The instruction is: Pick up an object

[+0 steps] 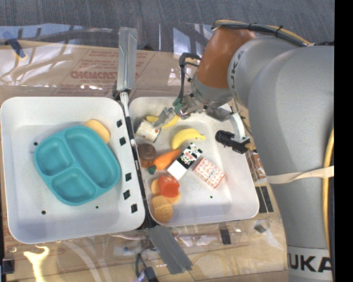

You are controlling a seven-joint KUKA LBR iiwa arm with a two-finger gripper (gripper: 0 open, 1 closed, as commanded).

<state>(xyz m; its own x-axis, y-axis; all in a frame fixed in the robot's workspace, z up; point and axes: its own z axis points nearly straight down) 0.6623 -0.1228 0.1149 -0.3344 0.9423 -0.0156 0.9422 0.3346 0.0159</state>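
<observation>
Status: pick not complete, by my reading. The grey two-finger gripper is low over the far left part of the right white plastic bin, at a small yellow curved toy lying on the bin floor beside a white cup-shaped object. Whether the fingers are open or closed cannot be told; no object is seen between them. Lifting remains.

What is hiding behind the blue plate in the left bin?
A round yellow thing peeks out past the top edge of the blue divided plate in the left bin. The plate covers its lower part, so its full shape stays hidden.
</observation>
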